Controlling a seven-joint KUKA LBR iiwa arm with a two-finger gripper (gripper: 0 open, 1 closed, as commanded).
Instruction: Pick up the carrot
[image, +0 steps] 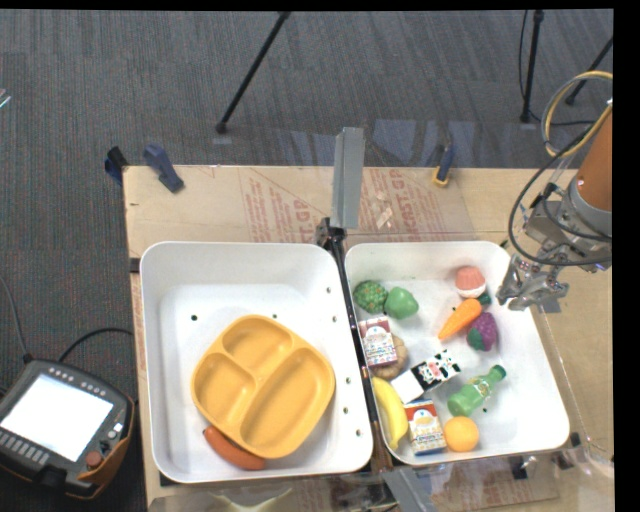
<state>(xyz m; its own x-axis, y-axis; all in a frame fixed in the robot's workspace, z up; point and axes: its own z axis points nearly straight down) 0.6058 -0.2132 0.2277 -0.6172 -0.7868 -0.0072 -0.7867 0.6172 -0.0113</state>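
The carrot (459, 318), orange with a green tip, lies tilted in the right bin (545, 372), between a pink-topped round toy (469, 280) and purple grapes (483, 331). My gripper (527, 291) hangs over the right bin's right side, a short way to the right of the carrot and above it. Nothing shows between its fingers.
The right bin also holds a broccoli (369, 295), green pepper (401, 302), small cartons (377, 340), a black-and-white box (428, 372), green bottle (473, 391), banana (390, 409) and orange (461, 433). A yellow divided plate (263, 385) and a sausage (233, 449) lie in the left bin (170, 300).
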